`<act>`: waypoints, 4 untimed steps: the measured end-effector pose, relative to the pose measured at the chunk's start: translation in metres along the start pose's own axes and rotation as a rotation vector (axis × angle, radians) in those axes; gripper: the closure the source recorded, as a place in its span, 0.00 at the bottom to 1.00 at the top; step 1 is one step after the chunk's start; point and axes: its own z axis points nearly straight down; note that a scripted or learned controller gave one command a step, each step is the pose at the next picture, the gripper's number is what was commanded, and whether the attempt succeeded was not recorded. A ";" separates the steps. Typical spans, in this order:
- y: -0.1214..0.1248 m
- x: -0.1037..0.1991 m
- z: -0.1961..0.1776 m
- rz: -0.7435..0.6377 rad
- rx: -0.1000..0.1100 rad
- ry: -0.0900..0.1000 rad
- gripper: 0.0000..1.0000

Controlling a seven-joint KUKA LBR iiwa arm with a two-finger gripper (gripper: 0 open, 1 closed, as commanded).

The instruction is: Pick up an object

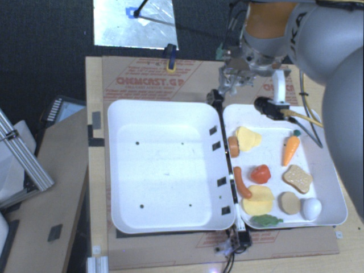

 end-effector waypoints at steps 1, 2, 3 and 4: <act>0.001 0.086 0.018 -0.002 -0.011 0.001 1.00; 0.003 0.161 0.061 0.000 -0.010 0.000 1.00; -0.026 0.187 -0.118 0.002 -0.032 0.005 1.00; 0.000 0.184 -0.255 0.004 -0.030 0.001 1.00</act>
